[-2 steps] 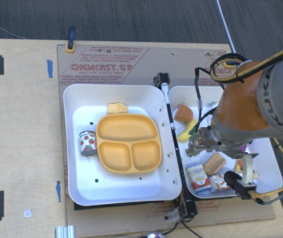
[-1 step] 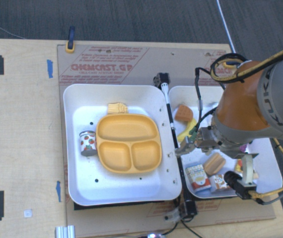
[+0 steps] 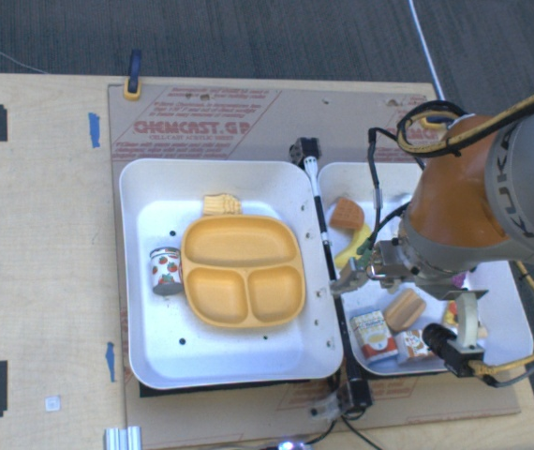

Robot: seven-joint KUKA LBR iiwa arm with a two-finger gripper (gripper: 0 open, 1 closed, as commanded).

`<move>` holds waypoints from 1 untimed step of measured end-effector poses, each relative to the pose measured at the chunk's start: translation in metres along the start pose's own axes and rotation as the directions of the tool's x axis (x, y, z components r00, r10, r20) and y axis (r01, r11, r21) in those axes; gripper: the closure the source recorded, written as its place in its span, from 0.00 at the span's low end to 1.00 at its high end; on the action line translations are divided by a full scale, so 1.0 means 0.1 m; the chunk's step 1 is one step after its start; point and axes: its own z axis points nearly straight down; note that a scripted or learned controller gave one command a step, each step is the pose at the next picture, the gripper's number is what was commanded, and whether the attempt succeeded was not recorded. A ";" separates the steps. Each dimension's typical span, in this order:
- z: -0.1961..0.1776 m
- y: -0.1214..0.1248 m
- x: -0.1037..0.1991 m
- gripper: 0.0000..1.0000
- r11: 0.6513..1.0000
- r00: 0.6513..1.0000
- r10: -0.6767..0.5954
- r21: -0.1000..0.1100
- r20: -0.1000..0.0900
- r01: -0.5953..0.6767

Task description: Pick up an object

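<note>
- Worktop [image 3: 42,279] of pale wood fills the left and centre of the frame, with a brown printed board [image 3: 201,125] lying under two white bins.
- Left bin [image 3: 145,345] sits at centre frame; a yellow three-compartment plate [image 3: 244,270] lies in its middle.
- Just above the plate's upper edge, touching it, lies a small tan ridged piece [image 3: 221,203] that looks like a toy food item.
- At the plate's left edge stands a small white cup with red spots [image 3: 165,271], close against the rim.
- Right bin [image 3: 337,178] sits at centre right, largely covered by the grey arm with its orange band [image 3: 450,195], which enters from the right.
- End effector [image 3: 365,272] hangs low over the right bin's left part, near the wall between the bins; whether its fingers are spread or pressed together cannot be told, and nothing is seen between them.
- In the right bin's upper left lie an orange-brown lump [image 3: 347,215] and, just below it, a yellow banana-like piece [image 3: 353,243].
- Lower in that bin lie a tan block [image 3: 404,309], a small printed carton [image 3: 372,333] and a red-and-white packet [image 3: 413,345], close together.
</note>
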 end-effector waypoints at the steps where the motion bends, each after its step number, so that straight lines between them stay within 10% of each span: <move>1: 0.00 0.00 0.00 0.00 1.000 1.000 0.000 0.000 0.000 0.000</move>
